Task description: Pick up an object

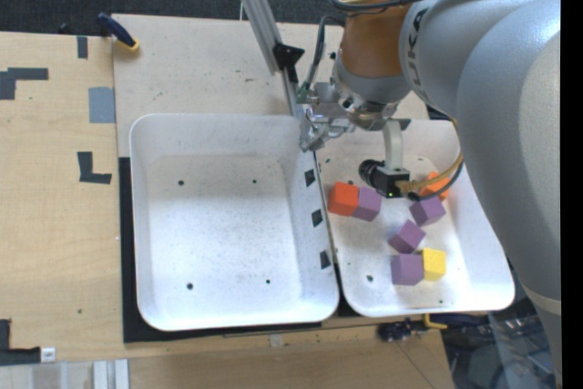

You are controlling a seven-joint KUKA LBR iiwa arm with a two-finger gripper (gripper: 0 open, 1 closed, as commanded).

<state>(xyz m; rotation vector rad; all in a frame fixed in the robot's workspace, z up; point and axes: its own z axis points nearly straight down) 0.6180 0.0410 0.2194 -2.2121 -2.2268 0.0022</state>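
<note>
Several foam blocks lie in the right white bin (474, 287). An orange block (342, 197) touches a purple block (368, 204) near the bin's left wall. Two more purple blocks (426, 210) (407, 237) sit further right. At the front, another purple block (407, 269) is side by side with a yellow block (434, 263). My gripper (316, 125) hangs over the back left corner of the right bin, close to the wall shared by the two bins, behind the orange block and apart from it. Nothing shows in its grasp.
The left white bin (146, 196) adjoins the right one. A slanted metal pole (257, 9) rises behind the bins, just left of my gripper. A blue and yellow clamp (118, 30) lies on the bench at the back left. My grey arm (510, 105) covers the right bin's back right.
</note>
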